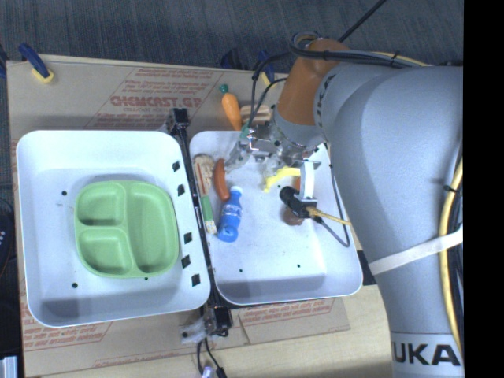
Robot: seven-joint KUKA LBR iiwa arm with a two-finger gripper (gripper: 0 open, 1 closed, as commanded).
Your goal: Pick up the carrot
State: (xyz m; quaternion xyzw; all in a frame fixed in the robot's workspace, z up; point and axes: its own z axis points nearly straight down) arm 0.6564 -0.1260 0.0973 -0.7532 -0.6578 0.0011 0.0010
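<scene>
Gripper [253, 145] at the end of the grey arm with the orange band [370, 124] is hanging low over the far part of the right shallow white bin [276, 291], just inside its far rim. Its metal parts are crowding together from this angle, so I cannot tell whether it is open or closed, and nothing is visibly sitting in its grasp.

Nearest the camera, the left shallow white bin [47, 290] is holding a pale green plastic plate with three compartments [126, 227], which is lying flat in the middle of it. In the right bin, a small blue plastic bottle with a white cap [230, 215] is lying tilted near the left wall, with a thin green stick [207, 211] lying just beside it along that wall. A small brown lump [294, 219] is sitting to the right of the bottle, well apart from it. Further back, a reddish-brown toy sausage [220, 178] is lying next to a tan bun-shaped piece [204, 168], and a small yellow piece [276, 180] is lying near the gripper.

Beyond the right bin's far rim, the orange toy carrot with a green tip [231, 110] is lying outside both bins on the brown printed cardboard sheet [142, 93], just beyond and left of the gripper.
</scene>
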